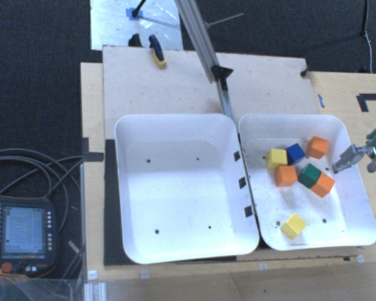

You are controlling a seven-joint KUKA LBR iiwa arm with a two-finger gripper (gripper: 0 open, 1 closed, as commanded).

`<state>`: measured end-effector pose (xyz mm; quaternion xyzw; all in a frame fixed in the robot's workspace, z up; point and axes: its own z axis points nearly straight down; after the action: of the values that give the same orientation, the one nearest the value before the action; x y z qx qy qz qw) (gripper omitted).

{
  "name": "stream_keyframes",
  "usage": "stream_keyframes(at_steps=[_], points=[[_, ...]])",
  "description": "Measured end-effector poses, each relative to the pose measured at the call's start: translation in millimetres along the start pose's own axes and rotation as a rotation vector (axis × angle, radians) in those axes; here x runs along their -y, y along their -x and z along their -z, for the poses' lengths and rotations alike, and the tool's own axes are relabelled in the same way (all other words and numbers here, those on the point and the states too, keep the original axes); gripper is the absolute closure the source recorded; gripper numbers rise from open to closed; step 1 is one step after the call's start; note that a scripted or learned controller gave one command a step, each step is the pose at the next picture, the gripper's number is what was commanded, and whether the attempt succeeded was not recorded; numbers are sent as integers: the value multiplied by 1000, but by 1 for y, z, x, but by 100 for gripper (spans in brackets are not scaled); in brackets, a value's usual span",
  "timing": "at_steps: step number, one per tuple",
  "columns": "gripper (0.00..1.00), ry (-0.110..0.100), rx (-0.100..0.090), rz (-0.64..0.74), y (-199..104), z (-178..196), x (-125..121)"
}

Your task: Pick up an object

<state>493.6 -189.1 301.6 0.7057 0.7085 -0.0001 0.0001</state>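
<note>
The right bin (354, 221) holds several small cubes. A yellow cube (276, 158), a blue cube (294, 152) and an orange cube (317, 147) sit near its back. Just in front of them are another orange cube (286, 175), a green cube (309, 175) and a third orange cube (323, 184), close together. A second yellow cube (293, 225) lies alone near the front. My gripper (358, 157) is over the bin's right rim, right of the orange and green cubes, and touches none of them.
The left bin (128, 168) stands beside the right one. A slanted metal pole (197, 30) crosses the back of the bench. A blue and yellow tool (156, 50) lies at the back left. A teach pendant (22, 234) with cables sits at the lower left.
</note>
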Motion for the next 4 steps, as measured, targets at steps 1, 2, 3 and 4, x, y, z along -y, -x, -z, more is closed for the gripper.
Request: stream_keyframes(at_steps=[1,2,3,4], points=[[0,3,1,0,0,2,-1],[0,-1,0,-3,6,-47,7],[0,-1,-1,-2,6,-89,3],[0,-3,-1,-2,7,-149,-3]])
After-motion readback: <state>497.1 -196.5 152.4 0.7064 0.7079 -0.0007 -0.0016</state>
